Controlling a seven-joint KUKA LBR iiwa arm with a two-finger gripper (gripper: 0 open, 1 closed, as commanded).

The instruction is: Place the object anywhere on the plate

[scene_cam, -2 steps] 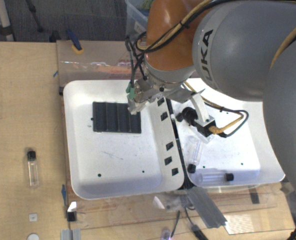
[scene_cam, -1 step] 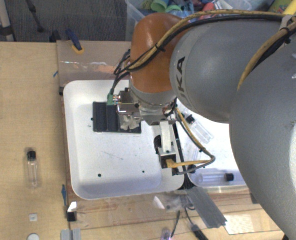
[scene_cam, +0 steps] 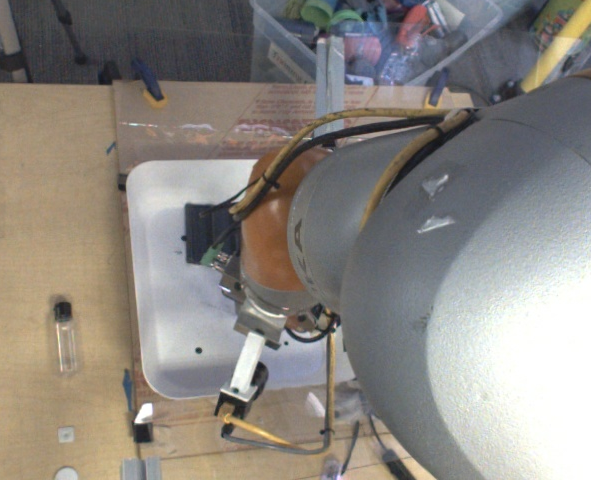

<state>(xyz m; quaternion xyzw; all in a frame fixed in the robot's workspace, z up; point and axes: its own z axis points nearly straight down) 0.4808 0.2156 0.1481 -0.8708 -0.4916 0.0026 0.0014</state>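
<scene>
Object: hidden | white bin (scene_cam: 160, 268): arm above | clear tub (scene_cam: 375, 18): colourful items

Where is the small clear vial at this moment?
In the camera view, the small clear vial lies on the wooden bench at the left, apart from the white bin.
</scene>
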